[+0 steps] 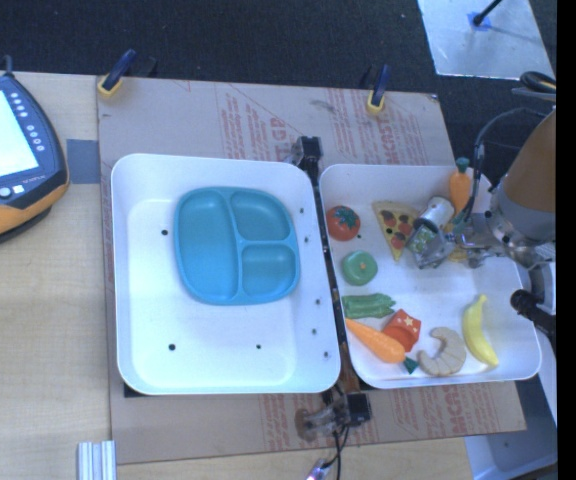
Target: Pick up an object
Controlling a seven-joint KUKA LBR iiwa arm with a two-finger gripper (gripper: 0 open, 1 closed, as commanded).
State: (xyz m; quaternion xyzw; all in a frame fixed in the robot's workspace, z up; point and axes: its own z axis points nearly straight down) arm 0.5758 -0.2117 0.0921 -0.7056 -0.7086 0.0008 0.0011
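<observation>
Nearest in the right bin [528, 368] lie a banana [480, 332], a carrot [375, 340] and a pale curled piece [441, 352]. Farther back sit a green disc [359, 266], a tomato [343, 222] and a pizza slice [394, 225]. The gripper [430, 245] is low beside the slice, a blurred metallic tangle; I cannot tell how its jaws stand.

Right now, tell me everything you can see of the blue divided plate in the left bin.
The blue divided plate is light blue, looks like smooth plastic, with rounded corners and three compartments: one tall section on the left and two smaller ones stacked on the right. It lies flat, right side up, slightly turned, on the floor of the left bin, toward the back. Nothing lies in it.
</observation>
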